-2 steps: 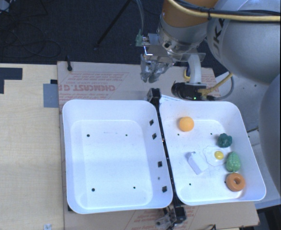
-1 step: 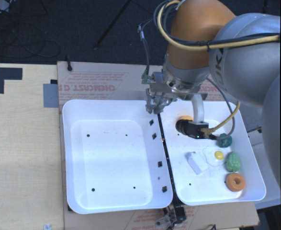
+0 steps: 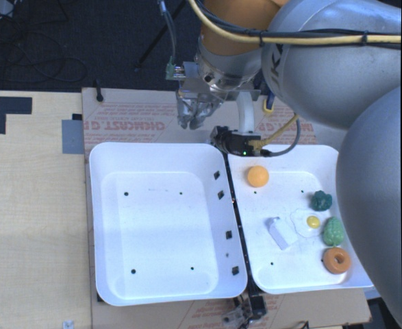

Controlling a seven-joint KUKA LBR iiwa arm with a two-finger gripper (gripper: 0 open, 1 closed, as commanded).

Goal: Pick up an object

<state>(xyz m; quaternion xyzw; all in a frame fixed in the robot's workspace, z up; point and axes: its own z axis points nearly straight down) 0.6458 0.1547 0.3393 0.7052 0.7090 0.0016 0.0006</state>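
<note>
My gripper hangs over the cardboard just behind the far rim of the left bin, near the divide between the two bins. The objects lie in the right bin. An orange ball sits near its far left corner, closest to the gripper. A small white block lies mid-bin. Along the right side are a dark green piece, a fried egg toy, a light green lump and a brown donut.
A black bracket with a green light sits at the bins' far junction, with black clips along the shared wall. The big grey arm overhangs the right bin's right side. A wooden bench lies to the left.
</note>
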